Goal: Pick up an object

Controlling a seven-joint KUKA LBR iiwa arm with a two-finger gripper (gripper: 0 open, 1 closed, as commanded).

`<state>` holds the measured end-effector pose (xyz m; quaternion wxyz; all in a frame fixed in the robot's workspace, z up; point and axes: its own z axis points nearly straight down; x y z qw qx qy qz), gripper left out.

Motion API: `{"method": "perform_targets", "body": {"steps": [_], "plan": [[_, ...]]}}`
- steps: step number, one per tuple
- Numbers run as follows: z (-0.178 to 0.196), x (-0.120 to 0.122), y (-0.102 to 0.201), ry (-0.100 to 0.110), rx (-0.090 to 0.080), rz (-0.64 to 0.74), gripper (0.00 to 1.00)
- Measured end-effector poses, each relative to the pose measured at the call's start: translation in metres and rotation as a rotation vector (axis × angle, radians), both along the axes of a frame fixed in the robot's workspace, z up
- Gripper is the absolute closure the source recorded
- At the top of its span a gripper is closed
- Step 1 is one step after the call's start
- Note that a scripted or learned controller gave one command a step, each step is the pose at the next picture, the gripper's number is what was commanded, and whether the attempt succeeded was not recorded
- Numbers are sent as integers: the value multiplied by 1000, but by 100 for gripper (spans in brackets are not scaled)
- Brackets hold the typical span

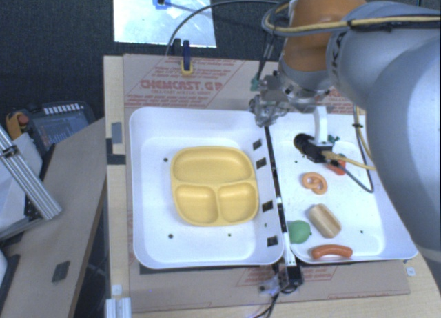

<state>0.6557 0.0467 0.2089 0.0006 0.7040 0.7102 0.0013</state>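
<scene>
I see the tool (265,113) at the far end of the divider between the bins; I cannot tell its state. In the right bin (386,230) lie a pretzel (315,183), a bun (324,220), a green piece (299,231) and a sausage (332,252). I judge them light and stiff; I would grip the bun across its width.

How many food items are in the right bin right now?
4: a pretzel mid-bin, a bun below it, a green piece by the divider, a sausage at the front edge. The arm may hide more.
</scene>
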Motion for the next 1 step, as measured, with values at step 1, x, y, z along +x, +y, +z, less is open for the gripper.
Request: {"method": "perform_targets", "body": {"steps": [1], "plan": [[-4, 3, 52, 0, 0, -1, 100]]}}
